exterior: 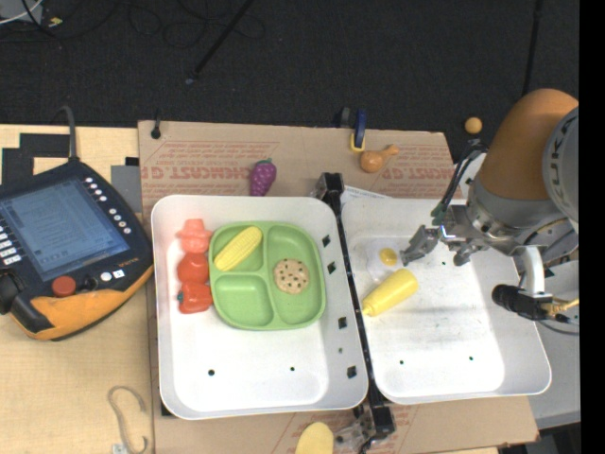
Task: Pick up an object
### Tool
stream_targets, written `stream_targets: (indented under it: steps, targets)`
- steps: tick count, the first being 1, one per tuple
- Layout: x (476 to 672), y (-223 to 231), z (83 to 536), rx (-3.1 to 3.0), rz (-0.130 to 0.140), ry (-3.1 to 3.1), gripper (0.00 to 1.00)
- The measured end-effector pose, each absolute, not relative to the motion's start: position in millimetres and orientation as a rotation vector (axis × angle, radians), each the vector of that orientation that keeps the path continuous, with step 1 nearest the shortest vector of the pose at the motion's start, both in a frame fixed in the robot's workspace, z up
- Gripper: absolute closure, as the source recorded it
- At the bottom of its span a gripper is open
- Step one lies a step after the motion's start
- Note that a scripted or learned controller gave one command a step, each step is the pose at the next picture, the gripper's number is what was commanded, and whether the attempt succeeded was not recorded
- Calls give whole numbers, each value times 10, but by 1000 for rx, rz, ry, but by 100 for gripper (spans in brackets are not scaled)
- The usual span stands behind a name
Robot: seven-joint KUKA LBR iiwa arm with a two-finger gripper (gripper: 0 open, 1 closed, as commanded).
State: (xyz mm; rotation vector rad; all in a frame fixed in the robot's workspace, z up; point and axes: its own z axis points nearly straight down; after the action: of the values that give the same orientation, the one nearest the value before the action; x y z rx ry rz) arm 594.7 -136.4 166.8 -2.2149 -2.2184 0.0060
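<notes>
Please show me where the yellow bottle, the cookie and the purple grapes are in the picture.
yellow bottle (389,292): camera view, middle of its body, in the right bin.
cookie (291,275): camera view, its centre, on the green plate.
purple grapes (262,177): camera view, middle of the bunch, behind the bins.

Dark carpet (284,45) covers the floor behind the bench, with black cables (57,8) trailing across it. A light wooden benchtop (66,386) carries a brown cardboard sheet (217,159). Lighting is even.
</notes>
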Motion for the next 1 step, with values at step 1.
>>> stream_targets:
  steps: [1]
  targets:
    - [5913, -1435, 1087, -2216, 7, -2218, 0]
